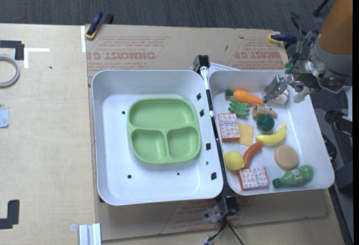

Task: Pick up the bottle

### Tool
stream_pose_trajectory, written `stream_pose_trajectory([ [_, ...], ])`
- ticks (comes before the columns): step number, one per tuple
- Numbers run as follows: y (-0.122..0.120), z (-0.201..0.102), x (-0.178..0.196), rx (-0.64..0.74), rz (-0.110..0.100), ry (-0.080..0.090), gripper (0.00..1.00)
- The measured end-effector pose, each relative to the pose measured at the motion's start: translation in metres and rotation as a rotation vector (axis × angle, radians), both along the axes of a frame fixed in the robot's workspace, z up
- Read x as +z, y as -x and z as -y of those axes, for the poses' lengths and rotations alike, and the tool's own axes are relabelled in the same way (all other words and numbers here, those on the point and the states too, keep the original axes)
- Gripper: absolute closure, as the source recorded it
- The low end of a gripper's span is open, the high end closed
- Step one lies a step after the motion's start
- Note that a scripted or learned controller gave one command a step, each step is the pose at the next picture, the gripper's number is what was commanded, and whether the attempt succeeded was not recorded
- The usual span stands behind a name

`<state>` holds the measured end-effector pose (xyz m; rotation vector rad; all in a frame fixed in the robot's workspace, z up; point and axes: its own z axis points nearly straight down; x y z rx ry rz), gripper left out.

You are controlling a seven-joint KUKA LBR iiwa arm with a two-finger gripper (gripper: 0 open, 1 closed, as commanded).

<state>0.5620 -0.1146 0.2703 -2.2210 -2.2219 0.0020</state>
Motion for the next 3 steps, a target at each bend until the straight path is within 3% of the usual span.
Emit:
stream_pose_trajectory([
  [1, 0.000, 0.000, 0.009, 0.000, 0.000, 0.001, 1.00],
  [2, 0.046, -0.059, -0.068, 0.044, 0.000, 0.000, 1.00],
  [3, 0.085, -0.118, -0.060, 0.123, -0.001, -0.001, 1.00],
])
